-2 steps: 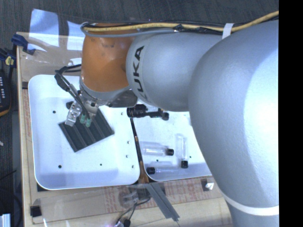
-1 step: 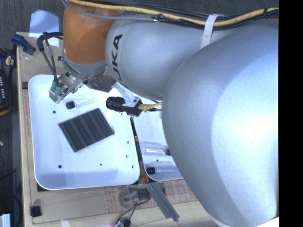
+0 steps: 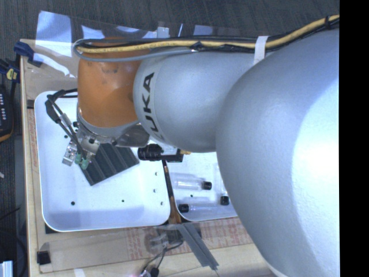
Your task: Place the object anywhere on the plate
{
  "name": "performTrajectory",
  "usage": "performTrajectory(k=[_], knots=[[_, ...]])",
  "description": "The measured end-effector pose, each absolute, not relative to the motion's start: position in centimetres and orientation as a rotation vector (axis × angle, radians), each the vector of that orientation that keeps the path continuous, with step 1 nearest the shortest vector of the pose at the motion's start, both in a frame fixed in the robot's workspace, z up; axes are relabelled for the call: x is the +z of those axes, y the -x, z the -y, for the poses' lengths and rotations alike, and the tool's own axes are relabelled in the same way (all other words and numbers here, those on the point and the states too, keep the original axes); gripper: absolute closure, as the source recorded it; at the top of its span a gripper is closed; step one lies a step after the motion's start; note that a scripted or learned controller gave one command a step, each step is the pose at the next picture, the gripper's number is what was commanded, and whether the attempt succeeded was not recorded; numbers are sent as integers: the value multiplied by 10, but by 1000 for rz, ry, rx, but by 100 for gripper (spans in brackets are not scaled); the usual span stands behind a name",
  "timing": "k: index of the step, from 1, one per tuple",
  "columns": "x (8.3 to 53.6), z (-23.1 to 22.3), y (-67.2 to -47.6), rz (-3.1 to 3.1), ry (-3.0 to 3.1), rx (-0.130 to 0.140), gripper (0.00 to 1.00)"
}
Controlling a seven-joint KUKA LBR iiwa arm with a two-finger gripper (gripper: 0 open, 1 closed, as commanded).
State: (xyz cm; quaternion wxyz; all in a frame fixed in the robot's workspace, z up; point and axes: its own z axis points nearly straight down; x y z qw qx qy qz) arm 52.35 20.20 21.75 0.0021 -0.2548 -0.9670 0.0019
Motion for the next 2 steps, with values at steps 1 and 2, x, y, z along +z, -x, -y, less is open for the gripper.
performTrajectory(k=[1, 2], knots=[[294, -219, -477, 3142, -153, -1, 100], [265, -165, -493, 3126, -329, 1, 100]])
